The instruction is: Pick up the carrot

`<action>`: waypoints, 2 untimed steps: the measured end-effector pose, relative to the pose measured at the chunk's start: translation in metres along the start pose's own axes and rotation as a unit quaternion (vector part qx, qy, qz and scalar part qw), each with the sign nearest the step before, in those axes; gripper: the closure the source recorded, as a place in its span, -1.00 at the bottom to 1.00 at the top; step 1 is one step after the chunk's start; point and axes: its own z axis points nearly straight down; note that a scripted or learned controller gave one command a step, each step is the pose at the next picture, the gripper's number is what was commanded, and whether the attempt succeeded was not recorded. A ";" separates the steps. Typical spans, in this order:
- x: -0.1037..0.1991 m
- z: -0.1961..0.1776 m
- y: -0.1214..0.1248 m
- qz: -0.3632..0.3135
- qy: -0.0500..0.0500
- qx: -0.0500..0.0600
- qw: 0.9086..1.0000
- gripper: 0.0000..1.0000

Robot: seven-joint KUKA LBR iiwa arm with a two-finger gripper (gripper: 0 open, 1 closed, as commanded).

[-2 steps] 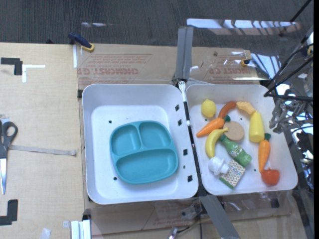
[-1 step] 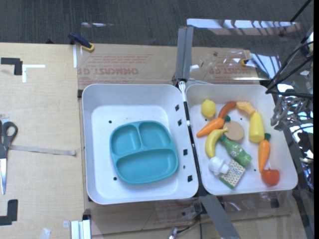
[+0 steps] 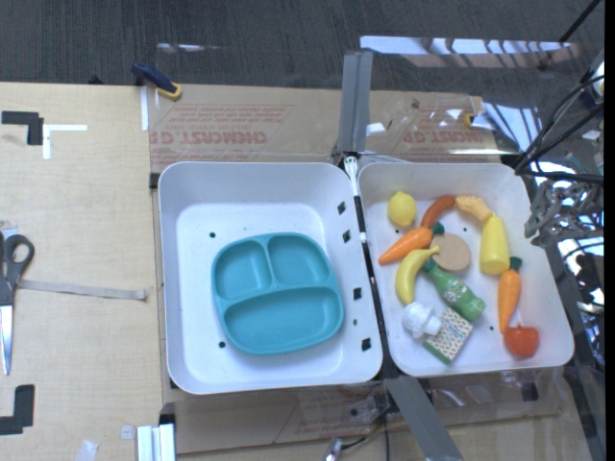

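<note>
The gripper point(image 3: 544, 215) sits blurred among cables at the right bin's point(image 3: 550, 275) right rim; whether it is released or clenched cannot be told. That bin is crowded. One carrot point(image 3: 405, 245) lies slanted near the left wall, between a lemon point(image 3: 402, 208) and a banana point(image 3: 413, 272). A second carrot point(image 3: 508, 297) lies near the right wall above a red vegetable point(image 3: 520, 341). A green bottle point(image 3: 455, 294) lies in the middle. The left bin point(image 3: 183, 257) holds a teal divided plate point(image 3: 279, 294) with bare floor around it.

Divided plate point(image 3: 279, 294) lay in left bin point(image 3: 183, 257), food items crowded right bin point(image 3: 548, 257), one carrot point(image 3: 406, 244) left of banana point(image 3: 412, 272), another carrot point(image 3: 508, 296) near right wall, scissors point(image 3: 10, 286) on bench far left.
</note>
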 end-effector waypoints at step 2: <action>-0.051 0.004 -0.019 -0.222 0.008 -0.007 0.975 1.00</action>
